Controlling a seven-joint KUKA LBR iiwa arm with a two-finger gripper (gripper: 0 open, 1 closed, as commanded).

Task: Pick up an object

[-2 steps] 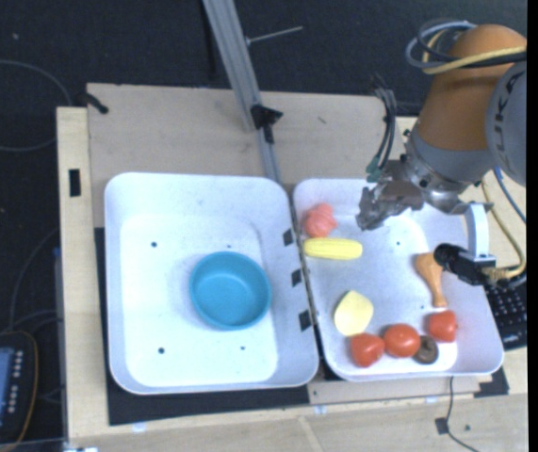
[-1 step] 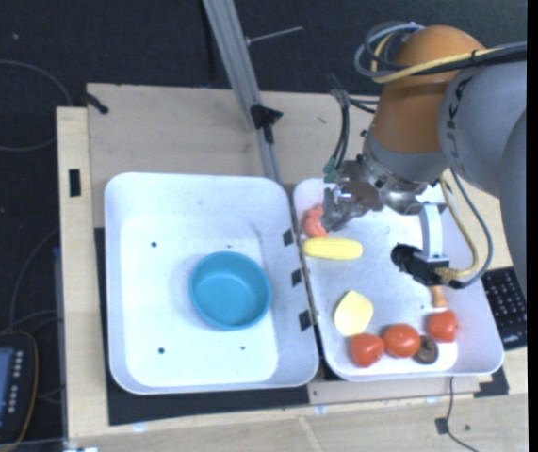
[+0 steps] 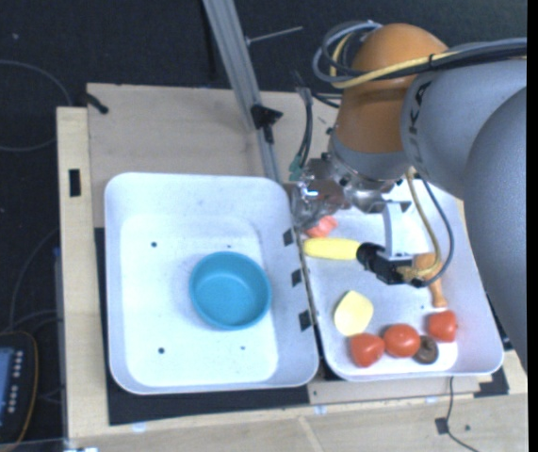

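My gripper [image 3: 312, 203] hangs over the far left corner of the right bin [image 3: 480, 342], close to the wall between the two bins. Just below it lies a small pink-orange object [image 3: 323, 225], partly hidden by the gripper; I cannot tell whether they touch. A yellow banana-shaped object [image 3: 331, 249] lies right in front of that. Nearer the front sit a pale yellow piece [image 3: 352, 312], two red tomatoes [image 3: 366, 348] [image 3: 400, 339] side by side, a third red one [image 3: 442, 325] and a small brown object [image 3: 426, 350].
A blue bowl [image 3: 230, 290] stands in the middle of the left bin [image 3: 137, 215]. An orange carrot-like stick [image 3: 432, 281] lies at the right bin's right side. The grey arm covers the right bin's far right part. A metal post [image 3: 240, 73] rises behind the bins.
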